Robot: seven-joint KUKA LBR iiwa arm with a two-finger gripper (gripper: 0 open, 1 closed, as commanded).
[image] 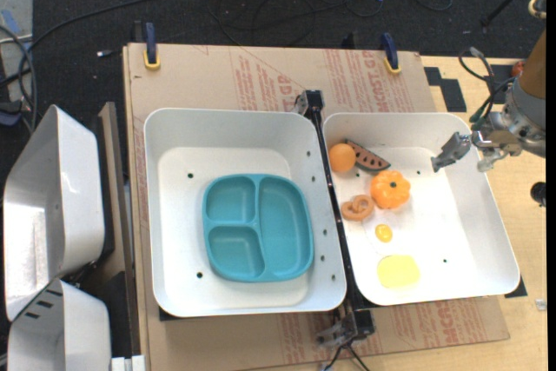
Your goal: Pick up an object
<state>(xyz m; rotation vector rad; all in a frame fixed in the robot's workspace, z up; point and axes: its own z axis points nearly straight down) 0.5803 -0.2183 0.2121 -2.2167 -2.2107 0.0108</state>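
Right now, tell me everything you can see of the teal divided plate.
The teal divided plate looks like smooth plastic, a rounded rectangle with three compartments: two smaller ones on the camera view's left, one long one on the right. It lies flat, slightly turned, near the middle of the left bin, resting on the bin's floor. Nothing sits in its compartments, and nothing else touches it.

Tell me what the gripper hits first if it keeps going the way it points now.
The gripper points left and down over the right bin. Straight on, it would likely meet the bin's bare floor before the orange pumpkin. Its height above the bin is unclear.
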